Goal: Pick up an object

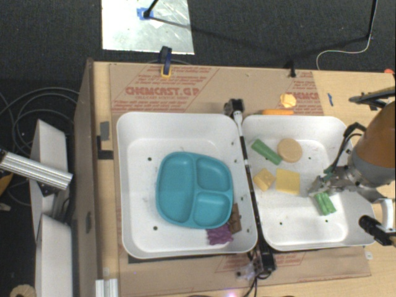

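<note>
Dark speckled carpet floor (49,36) all round, shiny silver sheet (147,17) lying up top. Brown cardboard-covered worktop (204,85) with red print, black cables (28,113) looping left, thin white cable (346,49) upper right.

Your tabletop (185,82) is brown board with red lettering, and a blue-and-yellow clip (165,61) sits on its far edge. Beyond it you have a shiny sheet (147,17) lying on the dark floor (49,30). Black cables (28,107) loop on the left, above a metal rail (34,171). A thin white cord (356,45) curls at upper right.
</note>
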`<state>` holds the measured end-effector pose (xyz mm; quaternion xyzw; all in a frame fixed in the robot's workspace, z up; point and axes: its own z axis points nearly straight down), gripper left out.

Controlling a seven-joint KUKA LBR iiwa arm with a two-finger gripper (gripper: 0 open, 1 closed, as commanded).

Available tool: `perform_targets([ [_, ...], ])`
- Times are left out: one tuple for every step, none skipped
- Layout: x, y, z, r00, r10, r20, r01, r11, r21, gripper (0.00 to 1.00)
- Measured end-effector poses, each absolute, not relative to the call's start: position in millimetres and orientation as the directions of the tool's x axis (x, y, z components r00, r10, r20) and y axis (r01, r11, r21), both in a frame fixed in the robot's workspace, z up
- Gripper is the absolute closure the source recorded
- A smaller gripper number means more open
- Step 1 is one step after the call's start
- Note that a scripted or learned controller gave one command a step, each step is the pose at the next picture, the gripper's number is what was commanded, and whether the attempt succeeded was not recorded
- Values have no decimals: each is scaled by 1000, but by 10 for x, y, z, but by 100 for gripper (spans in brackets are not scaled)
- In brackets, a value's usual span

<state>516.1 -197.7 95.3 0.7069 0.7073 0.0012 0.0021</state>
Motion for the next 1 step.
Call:
perform_targets([
  [5621, -1162, 1870, -14, 1000, 1, 1000, 14, 13, 100],
])
